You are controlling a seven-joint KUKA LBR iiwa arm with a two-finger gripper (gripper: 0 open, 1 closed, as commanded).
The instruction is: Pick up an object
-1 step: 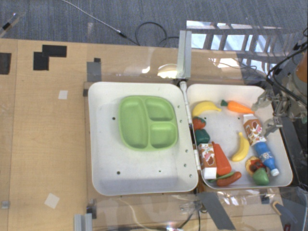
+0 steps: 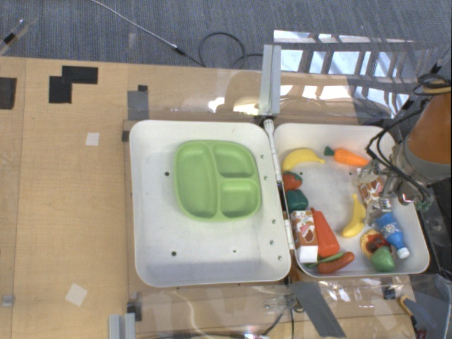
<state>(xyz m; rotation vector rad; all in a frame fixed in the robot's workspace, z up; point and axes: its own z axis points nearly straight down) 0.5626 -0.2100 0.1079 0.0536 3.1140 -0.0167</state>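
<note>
Red sausage [image 2: 335, 262] in right bin [image 2: 421, 263]

Robotics lab: bench [image 2: 63, 210] with bins [image 2: 152, 260] (toy food), carpet [image 2: 141, 13].

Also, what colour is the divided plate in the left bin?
The plate is light green, seen clearly in the camera view.

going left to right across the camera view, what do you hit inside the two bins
green divided plate in the left bin → yellow banana at the right bin's far left → orange carrot → gripper → blue bottle
</note>
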